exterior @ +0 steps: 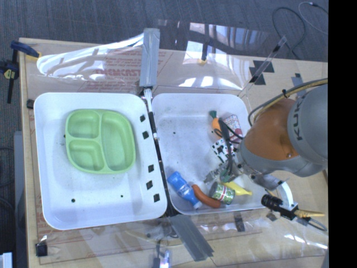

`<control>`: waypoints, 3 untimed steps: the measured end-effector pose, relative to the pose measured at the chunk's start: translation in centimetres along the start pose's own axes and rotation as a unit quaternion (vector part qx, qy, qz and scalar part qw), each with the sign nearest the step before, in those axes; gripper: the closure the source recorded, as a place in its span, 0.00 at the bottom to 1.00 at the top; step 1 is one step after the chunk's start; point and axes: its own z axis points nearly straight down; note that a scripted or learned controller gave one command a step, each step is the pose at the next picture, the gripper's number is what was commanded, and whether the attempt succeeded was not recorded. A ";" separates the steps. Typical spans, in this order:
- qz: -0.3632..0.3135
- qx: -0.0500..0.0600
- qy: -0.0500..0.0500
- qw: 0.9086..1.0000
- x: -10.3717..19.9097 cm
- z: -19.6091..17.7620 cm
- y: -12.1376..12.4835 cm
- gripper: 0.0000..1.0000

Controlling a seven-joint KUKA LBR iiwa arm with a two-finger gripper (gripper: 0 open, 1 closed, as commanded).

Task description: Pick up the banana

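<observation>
The banana (pixel 241 190) is a small yellow piece lying near the front right corner of the right bin (pixel 178 116), partly tucked behind a green can (pixel 223 194). My gripper (pixel 222 171) hangs low in this bin, just above and slightly left of the banana and can. The grey arm with its orange band (pixel 268 135) comes in from the right and hides part of the bin's right side. Nothing yellow shows at the gripper.
A red sausage-like toy (pixel 205 197) and a blue bottle (pixel 181 185) lie along the right bin's front wall. A carrot (pixel 214 122) and a black-and-white packet (pixel 220 147) sit further back. The left bin (pixel 44 166) holds a green divided plate (pixel 101 140).
</observation>
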 end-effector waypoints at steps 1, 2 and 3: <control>-0.002 -0.001 -0.002 1.000 -0.1 -1.1 0.1 1.00; 0.056 0.000 0.000 0.998 -3.8 0.6 8.9 1.00; 0.054 0.001 0.006 0.999 -3.3 0.8 9.0 0.00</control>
